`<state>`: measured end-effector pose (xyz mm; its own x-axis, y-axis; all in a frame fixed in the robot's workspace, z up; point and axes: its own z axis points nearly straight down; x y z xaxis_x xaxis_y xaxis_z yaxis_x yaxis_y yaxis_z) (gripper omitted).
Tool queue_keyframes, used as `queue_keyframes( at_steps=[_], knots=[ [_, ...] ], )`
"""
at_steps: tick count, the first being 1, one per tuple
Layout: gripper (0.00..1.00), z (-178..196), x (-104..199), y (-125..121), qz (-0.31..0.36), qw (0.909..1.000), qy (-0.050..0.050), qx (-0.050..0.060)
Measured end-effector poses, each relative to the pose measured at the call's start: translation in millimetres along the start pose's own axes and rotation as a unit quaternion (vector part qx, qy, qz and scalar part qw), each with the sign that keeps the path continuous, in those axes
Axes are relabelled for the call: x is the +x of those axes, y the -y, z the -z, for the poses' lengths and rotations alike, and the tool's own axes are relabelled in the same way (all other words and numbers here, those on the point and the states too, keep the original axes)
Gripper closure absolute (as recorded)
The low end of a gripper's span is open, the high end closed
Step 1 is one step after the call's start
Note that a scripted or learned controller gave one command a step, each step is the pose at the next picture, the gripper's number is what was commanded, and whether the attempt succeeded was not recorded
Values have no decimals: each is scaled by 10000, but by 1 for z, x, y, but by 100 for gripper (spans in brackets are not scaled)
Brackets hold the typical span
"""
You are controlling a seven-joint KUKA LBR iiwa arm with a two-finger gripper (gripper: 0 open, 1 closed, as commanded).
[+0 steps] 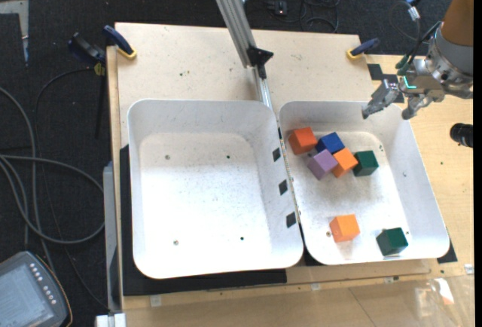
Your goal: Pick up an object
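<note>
Above the right bin's (pixel 422 190) far rim, the pincer (pixel 392 105) hangs with fingers seemingly apart, nothing between them, the blue cube (pixel 330 143) lying near below-left.

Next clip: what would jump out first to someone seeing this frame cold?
The bright cubes in the right bin: an orange cube, a blue cube, a purple cube, a second orange cube and a green cube huddle near its far end, with an orange one and a dark green one at its near end. The gripper hangs open above that bin's far right rim, holding nothing.
</note>
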<state>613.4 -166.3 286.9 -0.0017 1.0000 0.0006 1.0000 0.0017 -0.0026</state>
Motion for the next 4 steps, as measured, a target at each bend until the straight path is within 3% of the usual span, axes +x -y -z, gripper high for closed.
queue_keyframes(
  at_steps=[1, 3, 4],
  knots=[
    [0, 2, 0, -1, 7, 10000, 7, -13],
    [0, -100, 1, 14, -15, 10000, 2, 10],
    [0, -157, 7, 11, -8, 10000, 17, -37]
  ],
)
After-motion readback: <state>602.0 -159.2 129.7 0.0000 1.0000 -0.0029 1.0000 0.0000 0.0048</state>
